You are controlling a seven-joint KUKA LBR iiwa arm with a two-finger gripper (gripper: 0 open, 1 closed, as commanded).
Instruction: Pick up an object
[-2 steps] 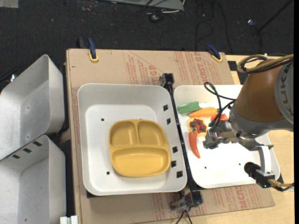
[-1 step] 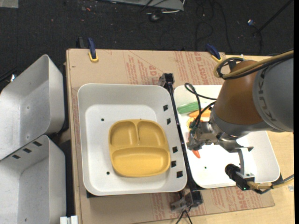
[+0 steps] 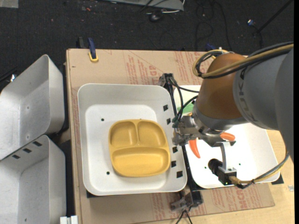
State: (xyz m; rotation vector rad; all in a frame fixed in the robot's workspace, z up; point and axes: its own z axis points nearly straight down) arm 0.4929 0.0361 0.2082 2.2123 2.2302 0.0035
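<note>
1. The gripper (image 3: 185, 135) hangs low over the left edge of the right bin (image 3: 254, 146), close to the wall between the 2 bins. The wrist covers it from above, so I cannot tell if it is apart or together, and nothing is seen clamped in it.
2. An orange carrot-shaped piece (image 3: 194, 149) lies in the right bin just below-right of the gripper in the pic, very near it. If they touch, I cannot tell.
3. A second orange piece (image 3: 227, 136) shows a bit further right in the same bin, partly under the wrist.
4. Sth green (image 3: 187, 107) shows at the bin's left edge above the gripper, mostly hidden.
5. The arm (image 3: 264, 90), w/ its orange band (image 3: 222, 90), covers most of the right bin's upper part.
6. In the left bin (image 3: 93, 99) a yellow divided plate (image 3: 139, 147) lies flat near the middle, apart from the gripper.
7. Both bins rest on the brown bench (image 3: 121, 62).
</note>
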